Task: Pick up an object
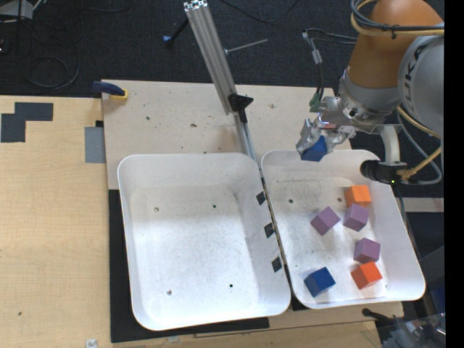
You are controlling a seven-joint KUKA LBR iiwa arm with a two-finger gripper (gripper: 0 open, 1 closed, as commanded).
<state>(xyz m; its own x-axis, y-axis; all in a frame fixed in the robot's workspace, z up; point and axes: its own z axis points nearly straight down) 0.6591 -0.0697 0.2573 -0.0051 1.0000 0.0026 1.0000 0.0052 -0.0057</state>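
arm (pixel 395 49) enters from the right, orange band above the wrist, grey body. gripper (pixel 317 142) sits above the far rim of the right bin (pixel 402 296), near that bin's back-left corner. a blue cube (pixel 315 149) shows between its fingers — clamped on it, lifted clear of the bin floor, tilted a little.

right bin contents, all loose on the floor: an orange cube (pixel 357 194) toward the back right; a purple cube (pixel 356 216) just beside it, nearer the camera; another purple cube (pixel 325 220) to the left of those; a third purple cube (pixel 367 250) further forward; an orange-red cube (pixel 366 274) just in front of that; a second blue cube (pixel 319 280) at the front, left of the orange-red one.

left bin (pixel 138 267) lies alongside, sharing the middle divide — white floor, speckled with dark marks.

a slanted aluminium bar (pixel 214 56) rises from behind the bins' join. a blue clamp (pixel 109 89) sits at the bench's far left corner.
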